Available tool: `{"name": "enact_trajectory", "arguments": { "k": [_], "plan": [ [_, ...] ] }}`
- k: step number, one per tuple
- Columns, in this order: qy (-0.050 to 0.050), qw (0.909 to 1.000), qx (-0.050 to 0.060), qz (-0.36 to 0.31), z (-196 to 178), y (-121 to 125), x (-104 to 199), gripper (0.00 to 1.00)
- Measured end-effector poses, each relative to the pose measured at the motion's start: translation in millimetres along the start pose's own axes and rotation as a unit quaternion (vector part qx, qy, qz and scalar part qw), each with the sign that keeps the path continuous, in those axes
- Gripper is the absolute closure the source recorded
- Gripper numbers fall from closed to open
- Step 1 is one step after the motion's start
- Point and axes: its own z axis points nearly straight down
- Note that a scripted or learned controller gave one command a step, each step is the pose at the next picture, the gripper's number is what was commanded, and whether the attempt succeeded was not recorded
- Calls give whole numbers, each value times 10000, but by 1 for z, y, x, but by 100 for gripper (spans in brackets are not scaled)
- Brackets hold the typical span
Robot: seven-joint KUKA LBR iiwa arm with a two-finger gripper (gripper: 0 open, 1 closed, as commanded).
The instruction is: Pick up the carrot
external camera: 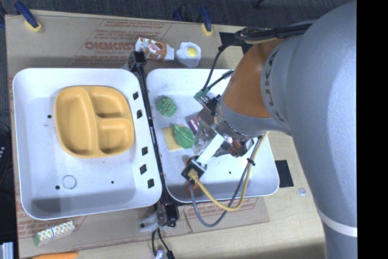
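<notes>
Arm (285,88) reaches over the right bin (267,182). Pincer (205,129) sits just beside a green leafy piece (183,135) and a yellow slab (171,141). Can't tell if it's spread or pressed together, wrist blocks it. Carrot (56,255) looks to be the orange sliver on the bench (291,215), outside both bins, below the left bin (30,130) holding the yellow tray (94,118).

Carrot (56,255): a slim orange object, apparently the carrot, lying flat at the front-left corner of the desk (297,215). Its long axis runs roughly parallel to the desk's front edge. The lower part is cropped from view.
</notes>
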Motion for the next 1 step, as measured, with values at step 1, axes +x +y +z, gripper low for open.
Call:
{"name": "enact_trajectory", "arguments": {
  "k": [1],
  "plan": [
    [-6, 9988, 5, 496, 25, -57, 45, 100]
  ]
}}
